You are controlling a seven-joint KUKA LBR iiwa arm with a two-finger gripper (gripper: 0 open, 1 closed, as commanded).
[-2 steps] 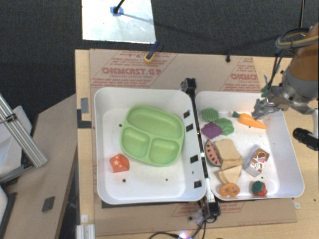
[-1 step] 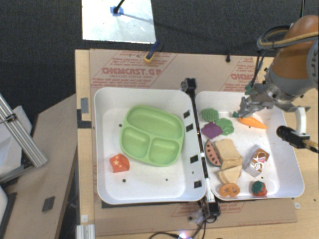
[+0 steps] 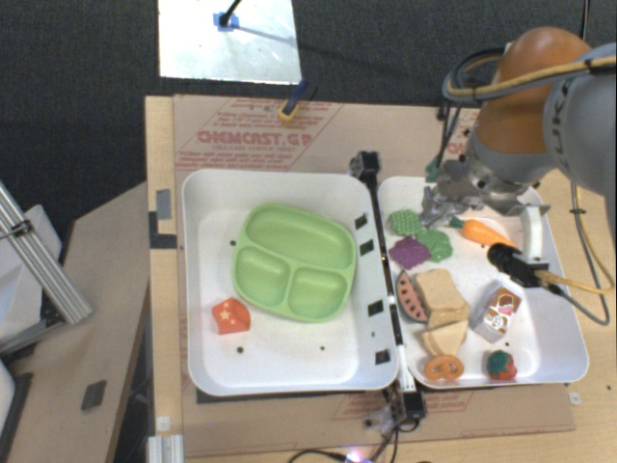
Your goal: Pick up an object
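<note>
In the camera view the gripper (image 3: 431, 209) hangs low over the right bin (image 3: 569, 340), just above a green toy (image 3: 406, 222) near the bin's upper left corner; its grasp cannot be told. A purple toy (image 3: 410, 252) lies just below the green one.

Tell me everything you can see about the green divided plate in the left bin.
The green divided plate is pale green, smooth and plastic-looking, a rounded rectangle with three compartments: one long one along the far side and two smaller ones nearer the camera. It lies flat and slightly skewed near the middle of the left bin, open side up. Nothing rests in it. A small orange block sits apart from its near left corner.
</note>
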